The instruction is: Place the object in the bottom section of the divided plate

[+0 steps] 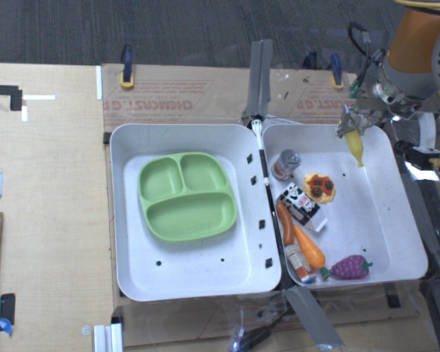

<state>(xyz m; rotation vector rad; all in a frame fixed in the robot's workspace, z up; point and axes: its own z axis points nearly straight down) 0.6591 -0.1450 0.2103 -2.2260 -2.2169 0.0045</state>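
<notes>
Purple grapes (350, 268) lie at the right bin's (396, 196) near edge. We see the gripper (352, 132) with jaws clamped on a yellow object (355, 148); it looks light, smooth, maybe slippery, best held mid-body.

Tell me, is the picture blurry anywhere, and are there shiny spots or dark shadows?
In the camera view, the green plate and purple grapes look fairly sharp; the gripper with the yellow thing looks a bit smeared; the white bins are bright with soft shadows along their walls; no strong glare.
</notes>
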